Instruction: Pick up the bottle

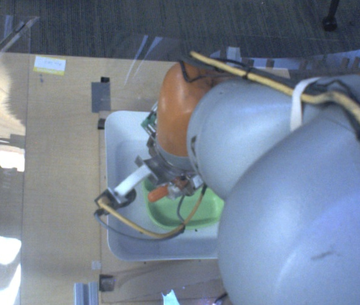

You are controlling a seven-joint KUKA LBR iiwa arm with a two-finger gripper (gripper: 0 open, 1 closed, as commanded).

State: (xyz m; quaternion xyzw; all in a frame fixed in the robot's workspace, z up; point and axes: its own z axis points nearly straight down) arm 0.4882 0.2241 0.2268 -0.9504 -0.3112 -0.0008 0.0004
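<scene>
Camera view is showing the fingers (pixel 167 184) hanging low over the middle of the white bin (pixel 119 145). The wrist's grey and orange bulk is crowding them, so I cannot tell whether they are open or closed, or whether anything is sitting between them.

A white bar (pixel 129 186) is sticking out from the wrist toward the bin's left wall. A yellow cable (pixel 143 229) is looping from its dark tip along the bin's near wall.

The bottle (pixel 189 211) is, as I am judging it, the pale green body lying on the bin's floor toward its near wall, with an orange end (pixel 156 195) pointing at the bin's left wall. Its long axis seems to be running across the bin, and the arm (pixel 275 170) is hiding its far end.

The orange end is lying just below the fingers, so the coming move is calling for a short drop toward the bin's near wall. The desk (pixel 53 170) is surrounding the bin.
</scene>
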